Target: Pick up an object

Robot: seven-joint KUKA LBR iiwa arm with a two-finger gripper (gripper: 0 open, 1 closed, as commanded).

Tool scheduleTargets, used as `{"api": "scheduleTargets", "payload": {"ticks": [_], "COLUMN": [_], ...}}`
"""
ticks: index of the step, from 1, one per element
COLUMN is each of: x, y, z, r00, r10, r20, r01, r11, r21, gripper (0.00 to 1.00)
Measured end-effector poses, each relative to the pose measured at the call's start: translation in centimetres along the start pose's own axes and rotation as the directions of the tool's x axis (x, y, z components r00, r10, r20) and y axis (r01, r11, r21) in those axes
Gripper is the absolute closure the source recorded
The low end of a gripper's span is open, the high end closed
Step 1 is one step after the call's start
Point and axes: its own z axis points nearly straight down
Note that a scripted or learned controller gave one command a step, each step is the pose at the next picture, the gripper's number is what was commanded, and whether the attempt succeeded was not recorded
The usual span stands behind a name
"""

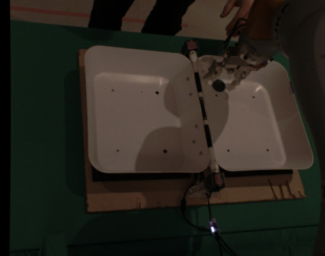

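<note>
Nearest the camera, the bench's (56, 143) green cover and a cardboard base (152, 199) carry 2 white bins. The left bin (136, 111) comes next. Farther back, in the right bin's (258, 127) far-left corner, a small dark round object (219, 85) lies directly beneath the pincer (229, 72), with no long axis to align to. Whether its fingers stand apart or together, I cannot tell.

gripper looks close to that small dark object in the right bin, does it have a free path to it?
Probably yes. The gripper hangs at the far left corner of the right bin, right beside the small dark object. Nothing lies between them, though the bin wall and the divider close by may crowd the approach.
</note>
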Motion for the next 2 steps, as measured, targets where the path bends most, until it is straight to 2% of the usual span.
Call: {"api": "scheduleTargets", "payload": {"ticks": [1,2], "x": [-0.1,-0.7], "y": [0.2,0.7], "z": [-1.4,-6.1], "r00": [1.000,1.000], "r10": [0.003,-0.001], "r20": [0.003,0.000], "r01": [-0.003,0.001], "r11": [1.000,1.000], "r21": [-0.009,-0.011], "gripper": [1.00,1.00]}}
